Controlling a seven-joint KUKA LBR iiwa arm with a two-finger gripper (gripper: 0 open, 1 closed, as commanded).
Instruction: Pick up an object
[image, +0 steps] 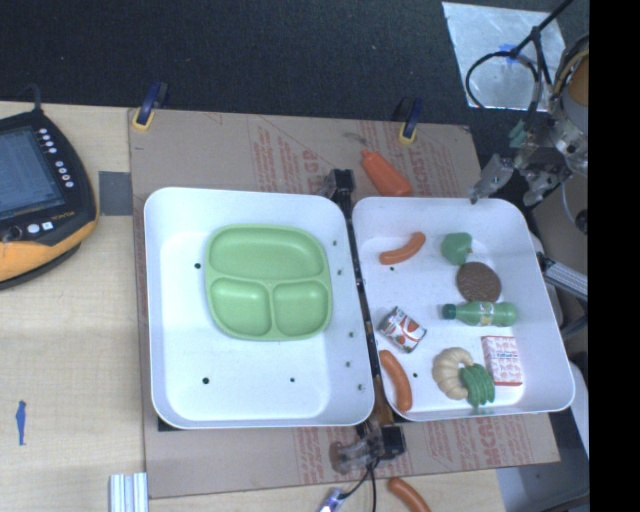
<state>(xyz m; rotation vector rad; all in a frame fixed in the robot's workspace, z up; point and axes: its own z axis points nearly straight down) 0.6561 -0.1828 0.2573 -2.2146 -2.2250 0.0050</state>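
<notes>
The right white bin (535, 235) holds several toy foods: a sausage (402, 249), a green pepper (457, 246), a brown patty (478, 281), a green bottle (481, 314), a small red and white can (402, 330), another sausage (397, 380), a cauliflower-like piece (463, 375) and a red and white packet (502, 360). My gripper (515, 175) hangs above the bin's far right corner, off its rim, with its fingers spread and nothing between them.
The left white bin (175, 300) holds a green divided plate (268, 280). An orange carrot (385, 174) lies on the cardboard behind the bins, another sausage (408, 493) in front. A teach pendant (35, 195) rests at the far left.
</notes>
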